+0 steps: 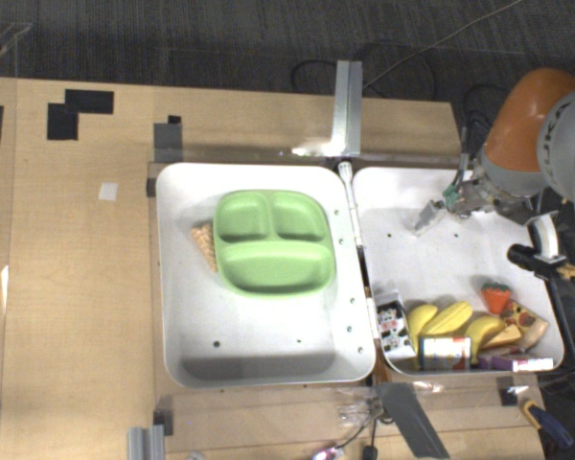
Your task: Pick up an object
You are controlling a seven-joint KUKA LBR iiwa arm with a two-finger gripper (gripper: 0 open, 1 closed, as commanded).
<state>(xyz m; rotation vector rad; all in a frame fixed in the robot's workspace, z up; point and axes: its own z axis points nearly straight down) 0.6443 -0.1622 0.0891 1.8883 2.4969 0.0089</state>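
Hovering our gripper [429,217] over bare floor of the right bin [402,257], claw state honestly unreadable, we'd swing toward the bananas [450,322] piled in the near corner and drop straight.

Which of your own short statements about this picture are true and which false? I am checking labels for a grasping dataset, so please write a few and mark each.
1. The green divided plate lies in the left bin. True.
2. The bananas lie in the left bin. False: they lie in the right bin, near its front edge.
3. The gripper hangs over the back part of the right bin. True.
4. The gripper holds the strawberry. False: the strawberry lies on the bin floor, apart from the gripper.
5. Something tan pokes out from under the plate's left edge. True.
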